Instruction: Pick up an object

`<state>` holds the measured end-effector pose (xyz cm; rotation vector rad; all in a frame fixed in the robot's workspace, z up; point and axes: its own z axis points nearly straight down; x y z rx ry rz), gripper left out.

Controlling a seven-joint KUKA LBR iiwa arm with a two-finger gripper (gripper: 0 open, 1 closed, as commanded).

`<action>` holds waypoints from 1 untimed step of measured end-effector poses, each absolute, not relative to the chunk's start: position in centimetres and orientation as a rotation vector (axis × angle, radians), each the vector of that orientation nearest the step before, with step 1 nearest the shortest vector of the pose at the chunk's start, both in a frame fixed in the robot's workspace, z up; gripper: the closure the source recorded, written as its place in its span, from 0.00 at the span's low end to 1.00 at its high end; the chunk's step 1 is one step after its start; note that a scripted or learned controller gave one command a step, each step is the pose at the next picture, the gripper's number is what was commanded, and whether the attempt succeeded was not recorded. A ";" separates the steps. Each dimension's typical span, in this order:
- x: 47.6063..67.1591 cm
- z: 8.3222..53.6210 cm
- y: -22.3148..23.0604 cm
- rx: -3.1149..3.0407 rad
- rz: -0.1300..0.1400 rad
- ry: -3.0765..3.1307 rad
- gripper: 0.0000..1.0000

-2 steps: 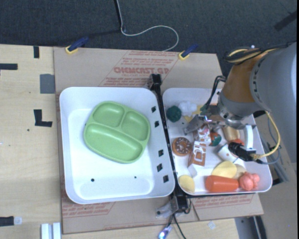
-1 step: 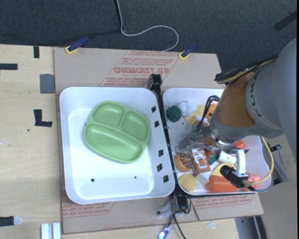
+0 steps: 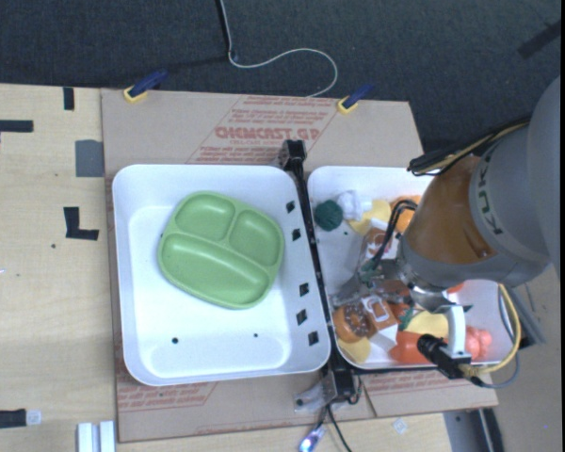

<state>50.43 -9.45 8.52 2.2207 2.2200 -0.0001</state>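
Below, cardboard (image 3: 264,135) underlies both bins (image 3: 137,252); the pincer (image 3: 372,276), seemingly over clutter, can't be judged.

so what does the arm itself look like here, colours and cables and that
The arm is thick and rounded, grey on its upper section, with a broad orange band above the wrist. Below that sits a grey metal wrist part. Thin dark cables run down its side toward the gripper, and a black cable loops off the top of the orange band. No markings can be made out.
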 end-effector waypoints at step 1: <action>50.5 9.5 -9.4 2.221 -0.001 2.222 1.00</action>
